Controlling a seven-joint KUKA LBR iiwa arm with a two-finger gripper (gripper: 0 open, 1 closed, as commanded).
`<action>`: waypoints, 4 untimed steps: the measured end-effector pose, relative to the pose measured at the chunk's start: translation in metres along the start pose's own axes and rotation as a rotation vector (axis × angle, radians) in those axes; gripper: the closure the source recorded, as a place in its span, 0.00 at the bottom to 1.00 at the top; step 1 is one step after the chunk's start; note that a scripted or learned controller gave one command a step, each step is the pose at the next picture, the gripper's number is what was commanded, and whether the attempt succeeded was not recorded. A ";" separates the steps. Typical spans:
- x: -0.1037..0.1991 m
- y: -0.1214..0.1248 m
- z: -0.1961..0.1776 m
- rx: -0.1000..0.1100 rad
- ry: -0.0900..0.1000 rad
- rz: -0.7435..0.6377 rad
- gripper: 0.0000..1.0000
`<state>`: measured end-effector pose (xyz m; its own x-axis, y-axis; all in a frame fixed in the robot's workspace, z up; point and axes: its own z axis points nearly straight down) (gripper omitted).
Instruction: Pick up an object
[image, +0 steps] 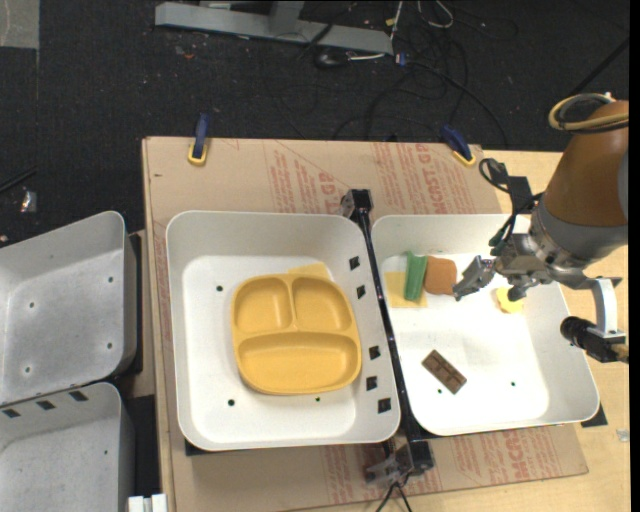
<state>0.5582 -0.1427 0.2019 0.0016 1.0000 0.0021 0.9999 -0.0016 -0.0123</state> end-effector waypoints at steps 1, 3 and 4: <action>0.000 0.003 -0.006 -0.012 -0.002 -0.002 0.00; -0.006 0.014 0.095 -0.008 -0.001 -0.001 0.00; -0.006 0.014 0.110 -0.011 -0.002 0.000 0.00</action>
<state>0.5707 -0.1481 0.0915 0.0013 1.0000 0.0002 1.0000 -0.0013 -0.0016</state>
